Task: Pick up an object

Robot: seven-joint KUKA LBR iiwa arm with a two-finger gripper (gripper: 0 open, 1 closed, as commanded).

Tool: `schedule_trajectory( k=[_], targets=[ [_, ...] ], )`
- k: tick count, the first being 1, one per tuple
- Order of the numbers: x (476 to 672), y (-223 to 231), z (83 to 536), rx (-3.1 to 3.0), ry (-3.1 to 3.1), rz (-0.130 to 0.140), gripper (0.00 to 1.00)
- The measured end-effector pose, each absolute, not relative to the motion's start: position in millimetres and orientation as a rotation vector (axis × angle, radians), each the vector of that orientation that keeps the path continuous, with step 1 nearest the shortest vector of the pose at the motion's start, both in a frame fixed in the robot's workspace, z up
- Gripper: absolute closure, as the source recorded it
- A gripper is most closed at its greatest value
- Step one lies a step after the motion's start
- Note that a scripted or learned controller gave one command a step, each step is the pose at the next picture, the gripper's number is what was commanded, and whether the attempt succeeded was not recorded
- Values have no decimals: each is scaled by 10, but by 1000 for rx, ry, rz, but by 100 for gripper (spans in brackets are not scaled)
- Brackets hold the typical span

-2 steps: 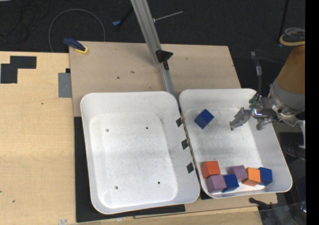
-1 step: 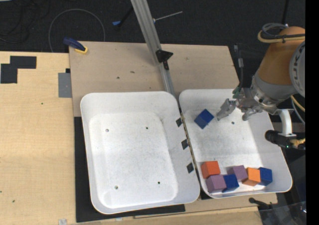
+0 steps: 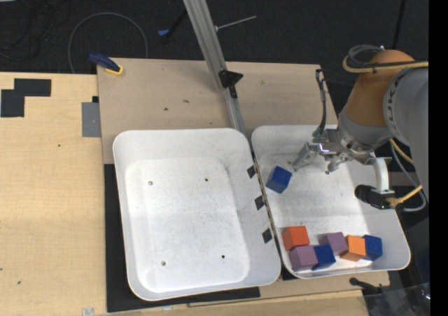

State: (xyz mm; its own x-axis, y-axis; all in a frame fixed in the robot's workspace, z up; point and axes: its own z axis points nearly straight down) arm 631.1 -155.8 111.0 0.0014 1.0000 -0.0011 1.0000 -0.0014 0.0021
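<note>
In the right white bin (image 3: 329, 199) a blue cube (image 3: 278, 179) lies alone near the left wall. My gripper (image 3: 312, 165) hangs over the bin's upper part, just right of and slightly above that cube. Its fingers are spread open with nothing between them. Along the bin's front edge sits a cluster of cubes: an orange one (image 3: 295, 237), a purple one (image 3: 303, 257), a blue one (image 3: 323, 256), another purple (image 3: 334, 242), another orange (image 3: 357, 245) and a blue one (image 3: 372, 246).
The left white bin (image 3: 185, 213) stands beside the right one, with black clips (image 3: 258, 202) on the shared wall. A slanted aluminium post (image 3: 210, 48) rises behind the bins. The arm's orange band (image 3: 367, 101) and cables (image 3: 381, 195) overhang the right bin's right side.
</note>
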Motion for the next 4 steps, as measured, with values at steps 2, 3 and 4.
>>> schedule_trajectory(
  k=[2, 3, 4],
  targets=[
    [5453, -1625, 2094, 2227, 2221, -1, 0],
    [5705, -1949, 902, 2223, 2221, 2, 0],
    [5496, -1501, 2385, 2216, 2222, 5, 0]
  ],
)
